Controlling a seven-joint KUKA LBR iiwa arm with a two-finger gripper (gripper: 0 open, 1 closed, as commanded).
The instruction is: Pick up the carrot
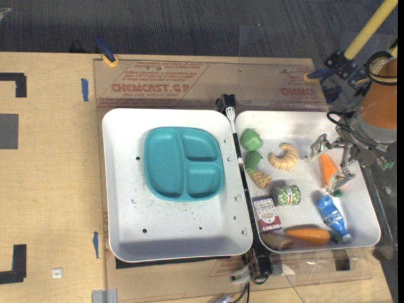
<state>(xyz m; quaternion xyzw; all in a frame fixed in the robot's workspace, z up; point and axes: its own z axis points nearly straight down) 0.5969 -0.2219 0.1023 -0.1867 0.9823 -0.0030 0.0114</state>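
A small orange carrot [327,169] lies in the right bin [369,232], near its right wall. My gripper [331,161] hangs right over it, open, with one finger [319,146] at the carrot's upper left and the other finger [344,177] at its lower right. The carrot lies between the two spread fingers, and neither is closed against it. Above the gripper the wrist's orange band [382,106] comes in from the right edge.
The right bin also holds two green pieces [251,140], a croissant [284,156], a green can [287,195], a red box [266,212], a blue tube [331,213] and a long orange vegetable [307,235]. A teal divided plate [185,163] sits in the left bin [120,188].
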